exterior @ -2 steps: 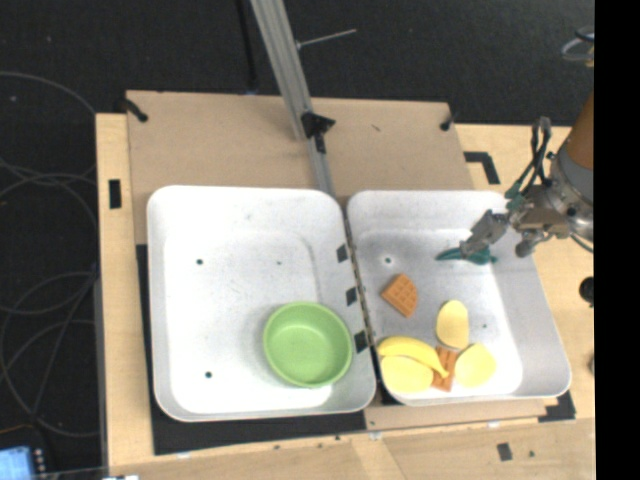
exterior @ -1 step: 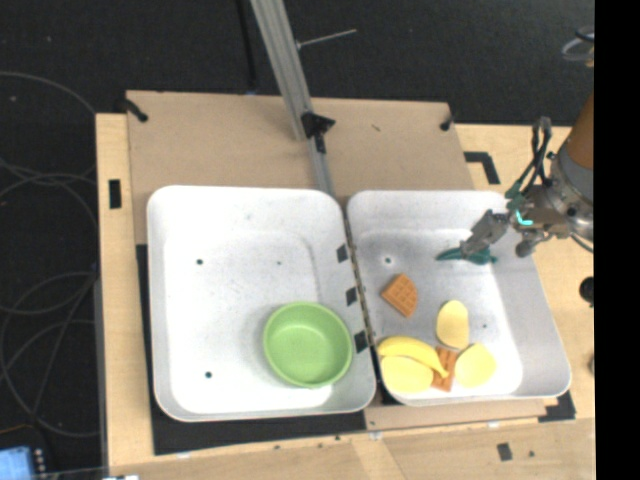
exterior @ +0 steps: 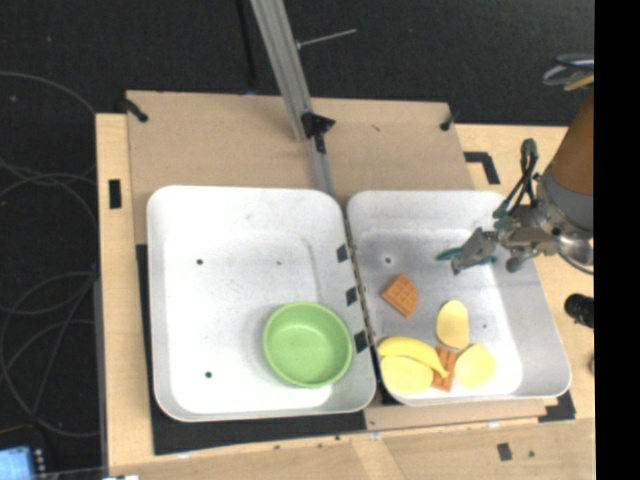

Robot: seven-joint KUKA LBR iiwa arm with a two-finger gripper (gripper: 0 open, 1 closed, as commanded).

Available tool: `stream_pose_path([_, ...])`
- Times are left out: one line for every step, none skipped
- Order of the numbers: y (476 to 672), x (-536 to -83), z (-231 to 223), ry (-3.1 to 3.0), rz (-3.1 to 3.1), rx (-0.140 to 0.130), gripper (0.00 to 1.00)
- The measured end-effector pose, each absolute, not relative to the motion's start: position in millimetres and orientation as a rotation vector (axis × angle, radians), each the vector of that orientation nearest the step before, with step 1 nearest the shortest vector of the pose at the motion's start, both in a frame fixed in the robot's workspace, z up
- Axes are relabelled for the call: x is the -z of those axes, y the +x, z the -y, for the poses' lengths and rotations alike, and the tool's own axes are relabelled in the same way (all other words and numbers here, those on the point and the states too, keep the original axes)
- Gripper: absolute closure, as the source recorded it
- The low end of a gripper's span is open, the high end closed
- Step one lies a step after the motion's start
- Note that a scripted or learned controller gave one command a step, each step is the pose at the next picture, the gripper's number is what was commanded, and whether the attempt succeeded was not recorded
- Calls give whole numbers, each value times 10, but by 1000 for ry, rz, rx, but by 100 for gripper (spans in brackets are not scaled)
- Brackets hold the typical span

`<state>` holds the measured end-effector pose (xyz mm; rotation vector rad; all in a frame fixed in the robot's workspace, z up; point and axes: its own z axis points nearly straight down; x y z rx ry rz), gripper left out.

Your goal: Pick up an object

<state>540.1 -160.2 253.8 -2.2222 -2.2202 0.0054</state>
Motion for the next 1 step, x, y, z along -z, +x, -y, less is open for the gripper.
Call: stream_pose_path([5356, -1911, 1597, -2220, 2218, -7, 0])
